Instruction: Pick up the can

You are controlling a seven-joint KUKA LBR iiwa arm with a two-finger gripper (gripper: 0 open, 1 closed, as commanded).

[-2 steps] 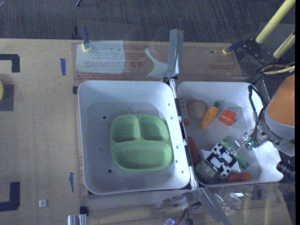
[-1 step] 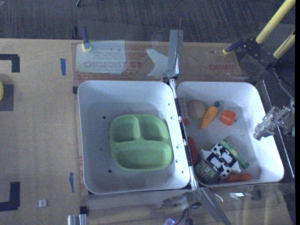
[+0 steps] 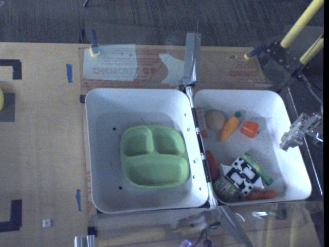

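Two white bins sit side by side; jaws hover over right bin's edge, opening unclear, clear of can.

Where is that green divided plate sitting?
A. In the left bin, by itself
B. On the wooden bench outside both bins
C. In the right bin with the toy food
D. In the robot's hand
A: the green divided plate lies flat in the left bin, while the can, carrot and other toy food are in the right bin.
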